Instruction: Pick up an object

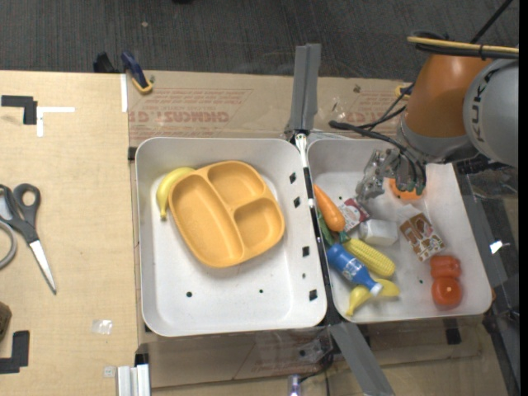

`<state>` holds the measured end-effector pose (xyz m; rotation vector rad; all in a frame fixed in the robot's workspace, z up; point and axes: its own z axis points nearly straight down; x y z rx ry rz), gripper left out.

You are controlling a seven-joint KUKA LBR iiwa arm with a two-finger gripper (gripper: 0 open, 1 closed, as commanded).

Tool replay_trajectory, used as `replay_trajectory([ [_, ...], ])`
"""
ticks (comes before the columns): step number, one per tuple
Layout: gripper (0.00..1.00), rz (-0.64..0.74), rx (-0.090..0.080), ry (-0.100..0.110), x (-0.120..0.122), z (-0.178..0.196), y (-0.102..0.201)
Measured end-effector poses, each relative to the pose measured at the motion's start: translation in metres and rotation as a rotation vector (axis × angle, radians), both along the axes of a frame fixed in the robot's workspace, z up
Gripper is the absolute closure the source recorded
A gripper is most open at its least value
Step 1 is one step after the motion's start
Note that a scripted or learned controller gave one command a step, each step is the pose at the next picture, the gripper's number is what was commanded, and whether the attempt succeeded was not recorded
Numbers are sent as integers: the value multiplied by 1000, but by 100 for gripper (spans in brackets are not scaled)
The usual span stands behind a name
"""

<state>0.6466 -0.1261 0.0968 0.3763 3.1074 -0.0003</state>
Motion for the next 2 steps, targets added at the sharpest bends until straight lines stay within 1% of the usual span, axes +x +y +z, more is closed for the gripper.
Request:
replay_trajectory([
  [1, 100, -141, 2, 5, 4, -3, 2],
  [2, 0, -141, 1, 5, 4, -3, 2],
])
